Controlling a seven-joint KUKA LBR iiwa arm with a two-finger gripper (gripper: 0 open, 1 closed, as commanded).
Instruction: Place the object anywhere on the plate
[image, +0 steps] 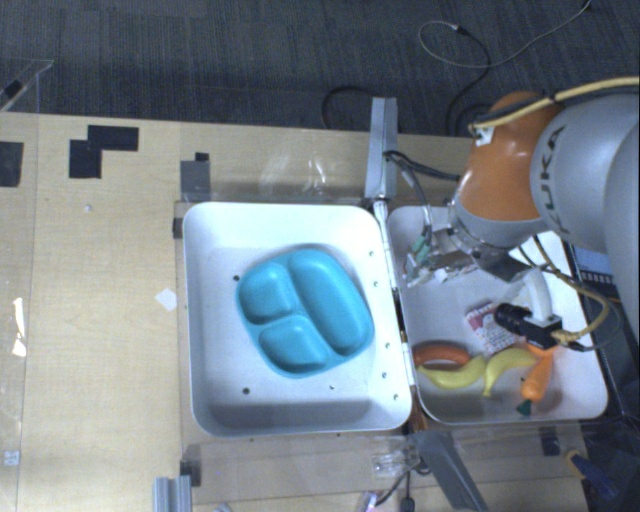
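Banana (478, 372): near edge of right bin (590, 400), long axis running left-right, beside carrot (538, 378). Plate (305, 308): blue, three compartments, centre of left bin (215, 400). Gripper (432, 258): over right bin's far-left corner; blurred, grip state unreadable.

Light even, fairly bright, from overhead. White bins (290, 400) near blown out, inner walls pale with little detail. Soft shadow along left bin's near wall and under the blue plate (305, 308). Glare patches on clear sheet over worktop (90, 300), left edge. Overall focus soft; small items in right bin slightly blurred. Dark floor at top grainy.
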